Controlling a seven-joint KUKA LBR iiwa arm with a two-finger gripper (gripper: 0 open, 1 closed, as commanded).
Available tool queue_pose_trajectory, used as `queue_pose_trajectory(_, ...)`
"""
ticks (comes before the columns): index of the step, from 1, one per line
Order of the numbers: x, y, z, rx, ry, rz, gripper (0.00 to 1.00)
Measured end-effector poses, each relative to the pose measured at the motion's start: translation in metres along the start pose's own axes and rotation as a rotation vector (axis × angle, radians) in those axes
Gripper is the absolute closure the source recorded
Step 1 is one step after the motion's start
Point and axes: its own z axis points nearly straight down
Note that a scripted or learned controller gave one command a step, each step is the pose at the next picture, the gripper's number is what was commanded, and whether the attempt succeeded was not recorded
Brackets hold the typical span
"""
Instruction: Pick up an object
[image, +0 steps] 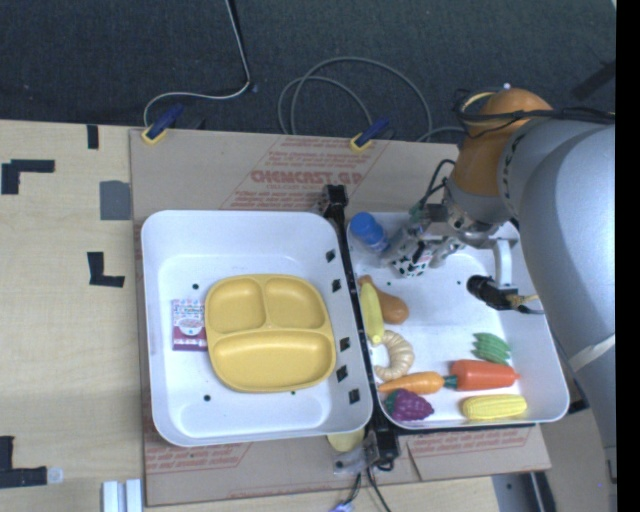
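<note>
Up in the right bin's (530, 330) top part, the gripper (418, 252) hangs low over a small black-and-white spotted toy (408, 264), and whether it is released, clenched or grasping the toy I cannot tell, since the parts blur together there. The arm (560, 200) comes in from the right of the frame, its orange band (490, 140) near the upper right. Just left of the gripper lies a blue bottle (367, 230), close to the bin's upper left corner. Below, along the bin's left wall, sits a banana (371, 308) with a brown oval piece (392, 309) beside it, then a beige ring (394, 355). Toward the lower edge lie a carrot (414, 382), purple grapes (410, 406), a larger orange carrot (485, 374), a corn cob (493, 407) and a green piece (491, 347). The left bin (170, 250) in mid-frame holds a yellow divided plate (268, 333) and, touching its left edge, a small card (187, 324).
</note>
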Motion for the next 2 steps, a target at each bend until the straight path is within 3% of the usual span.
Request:
queue_pose_trajectory(1, 0.0, 0.0, -0.01, 0.002, -0.005, -0.003, 1.0)
queue_pose_trajectory(2, 0.106, 0.002, -0.104, -0.018, -0.002, -0.007, 1.0)
